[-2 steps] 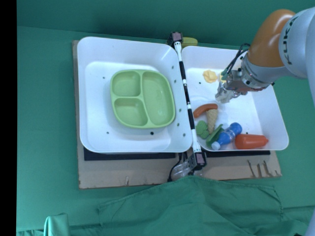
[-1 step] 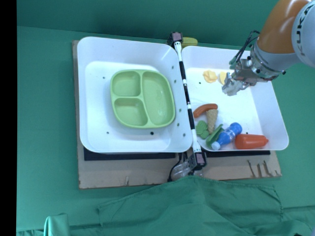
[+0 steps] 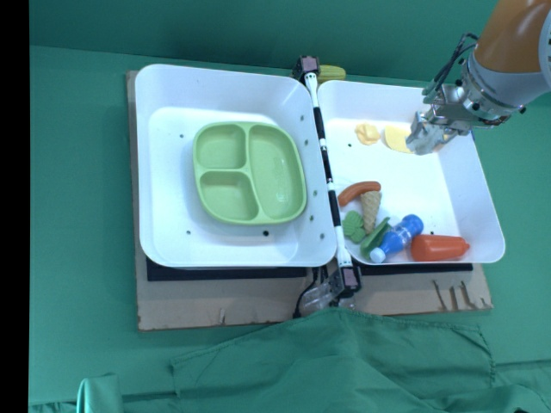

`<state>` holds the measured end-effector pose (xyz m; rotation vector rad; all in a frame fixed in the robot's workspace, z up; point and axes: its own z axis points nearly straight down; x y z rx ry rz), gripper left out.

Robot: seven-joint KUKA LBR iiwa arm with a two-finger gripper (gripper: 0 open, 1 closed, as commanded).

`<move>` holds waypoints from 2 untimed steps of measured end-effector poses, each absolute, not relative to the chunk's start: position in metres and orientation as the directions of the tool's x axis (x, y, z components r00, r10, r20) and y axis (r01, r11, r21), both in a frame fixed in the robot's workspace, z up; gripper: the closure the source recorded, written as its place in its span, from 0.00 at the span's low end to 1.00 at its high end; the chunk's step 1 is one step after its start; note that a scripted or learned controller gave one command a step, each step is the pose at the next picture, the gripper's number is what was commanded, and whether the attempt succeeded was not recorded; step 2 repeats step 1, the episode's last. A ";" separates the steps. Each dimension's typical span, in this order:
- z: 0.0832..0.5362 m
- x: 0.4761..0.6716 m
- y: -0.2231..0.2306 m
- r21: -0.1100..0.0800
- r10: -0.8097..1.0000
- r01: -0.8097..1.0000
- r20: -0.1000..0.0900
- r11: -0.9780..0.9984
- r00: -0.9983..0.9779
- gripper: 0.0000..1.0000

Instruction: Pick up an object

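Over the right bin (image 3: pixel 482 205), the hand (image 3: pixel 422 141) hung low, its grip impossible to tell, touching or just beside a yellow toy piece (image 3: pixel 396 138) near the far wall, seemingly light, stiff and slippery, best pinched across its narrow middle.

Both white bins (image 3: pixel 172 93) look like smooth, slightly glossy plastic. The green divided plate (image 3: pixel 250 172) in the left one is plastic too, with a soft sheen. The surface (image 3: pixel 77 188) is covered in matt green cloth, creased and folded at the near edge. Under the bins lies a sheet of brown cardboard (image 3: pixel 215 312), dull and rough-edged. The toy carrot (image 3: pixel 439 247) and blue bottle (image 3: pixel 396 237) look like shiny plastic. The gripper (image 3: pixel 422 142) looks like grey metal, and the arm's orange band (image 3: pixel 516 15) has a smooth, satin finish.
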<state>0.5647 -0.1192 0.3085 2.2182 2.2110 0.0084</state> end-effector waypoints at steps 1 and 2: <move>0.374 0.569 -0.118 0.013 1.000 1.000 -0.003 -0.002 0.002 1.00; 0.374 0.569 -0.118 0.013 1.000 1.000 -0.003 -0.002 0.002 1.00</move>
